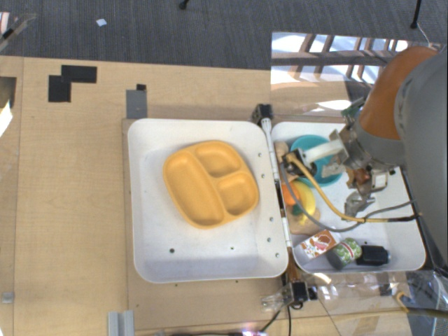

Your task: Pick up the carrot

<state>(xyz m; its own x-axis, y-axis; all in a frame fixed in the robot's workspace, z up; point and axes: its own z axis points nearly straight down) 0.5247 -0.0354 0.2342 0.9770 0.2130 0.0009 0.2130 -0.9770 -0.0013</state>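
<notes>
My arm (413, 103) reaches in from the right, grey with its orange band above the wrist, and hangs over the right bin (417, 254). My gripper (357, 177) sits low over the middle of that bin, above the clutter there; a yellow cable (329, 201) loops from the wrist across the bin's contents. From this angle I cannot tell how the gripper is set, and nothing shows clearly in its grasp.

The carrot (289, 196) appears as a small orange sliver at the left side of the right bin, just beside the dividing wall, touching a yellow rounded item (306, 200), possibly a lemon. It lies left of my gripper, near but apart from it.

Behind them is a teal bowl (313, 149), partly covered by my wrist hardware. Toward the front of the bin lies a red-and-white packet (318, 244) with printed markings too small to read, beside it a green can (344, 253) on its side with an unreadable label, then a black object (374, 255) just to the right.

The left bin (150, 257) holds a yellow divided plate (210, 183) with three compartments, sitting near its middle, well apart from my gripper.
</notes>
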